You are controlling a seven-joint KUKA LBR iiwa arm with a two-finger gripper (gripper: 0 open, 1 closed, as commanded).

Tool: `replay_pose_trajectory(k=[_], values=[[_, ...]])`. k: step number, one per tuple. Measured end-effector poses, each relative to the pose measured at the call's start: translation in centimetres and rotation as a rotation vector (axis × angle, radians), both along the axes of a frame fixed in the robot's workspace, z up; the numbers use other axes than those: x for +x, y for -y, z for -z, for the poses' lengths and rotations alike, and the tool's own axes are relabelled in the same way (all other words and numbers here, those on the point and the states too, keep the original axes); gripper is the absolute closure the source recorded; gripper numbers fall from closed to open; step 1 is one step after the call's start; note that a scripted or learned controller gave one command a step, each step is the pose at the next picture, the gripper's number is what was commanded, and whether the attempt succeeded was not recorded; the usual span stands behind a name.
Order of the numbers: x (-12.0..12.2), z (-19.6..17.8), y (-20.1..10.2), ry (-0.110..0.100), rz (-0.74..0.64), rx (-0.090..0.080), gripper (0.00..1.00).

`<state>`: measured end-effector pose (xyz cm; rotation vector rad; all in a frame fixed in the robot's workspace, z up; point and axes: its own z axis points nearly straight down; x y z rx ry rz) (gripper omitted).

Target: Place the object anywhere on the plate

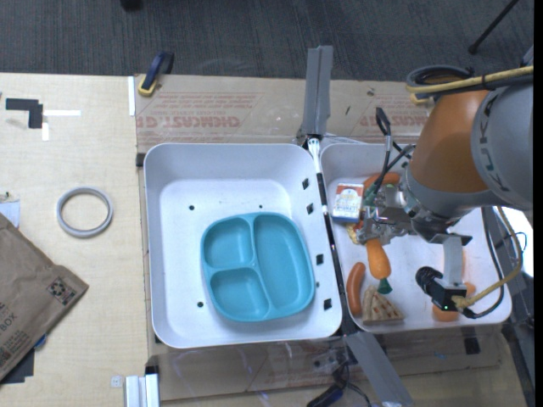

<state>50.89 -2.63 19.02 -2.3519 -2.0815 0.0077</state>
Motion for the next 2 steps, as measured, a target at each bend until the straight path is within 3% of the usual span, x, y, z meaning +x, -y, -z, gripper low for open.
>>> replay_pose_trajectory(k=[1,2], values=[[-0.5,0.02,-7.27,0.0,-0.005,0.001,1.0],[-0.49,0.02,-7.26,0.0,-0.005,0.001,0.0]])
